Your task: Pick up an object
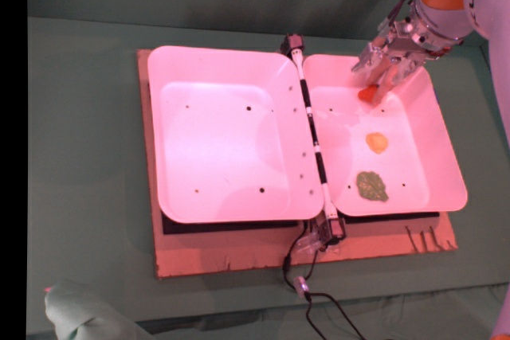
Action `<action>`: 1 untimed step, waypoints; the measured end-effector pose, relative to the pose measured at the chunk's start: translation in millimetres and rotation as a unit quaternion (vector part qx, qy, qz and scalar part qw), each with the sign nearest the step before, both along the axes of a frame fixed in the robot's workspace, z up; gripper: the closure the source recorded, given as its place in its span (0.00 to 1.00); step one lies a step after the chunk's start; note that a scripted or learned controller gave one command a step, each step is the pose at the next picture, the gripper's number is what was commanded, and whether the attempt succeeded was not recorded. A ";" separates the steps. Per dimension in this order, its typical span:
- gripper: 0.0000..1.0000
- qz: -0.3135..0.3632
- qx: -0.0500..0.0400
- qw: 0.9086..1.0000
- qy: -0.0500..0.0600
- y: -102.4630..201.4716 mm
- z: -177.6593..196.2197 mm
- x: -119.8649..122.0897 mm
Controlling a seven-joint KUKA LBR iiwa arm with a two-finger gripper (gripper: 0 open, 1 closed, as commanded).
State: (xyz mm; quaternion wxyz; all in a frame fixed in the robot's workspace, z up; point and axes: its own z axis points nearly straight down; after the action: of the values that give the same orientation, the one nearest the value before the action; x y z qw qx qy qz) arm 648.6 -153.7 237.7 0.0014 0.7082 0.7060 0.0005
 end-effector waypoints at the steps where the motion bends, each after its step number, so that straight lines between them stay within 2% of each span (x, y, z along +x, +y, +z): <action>1: 0.00 0.000 0.000 1.000 0.000 0.0 0.0 0.0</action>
State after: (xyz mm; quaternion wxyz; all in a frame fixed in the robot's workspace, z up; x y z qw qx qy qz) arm 648.6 -153.7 237.7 0.0015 0.7082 0.7060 0.0005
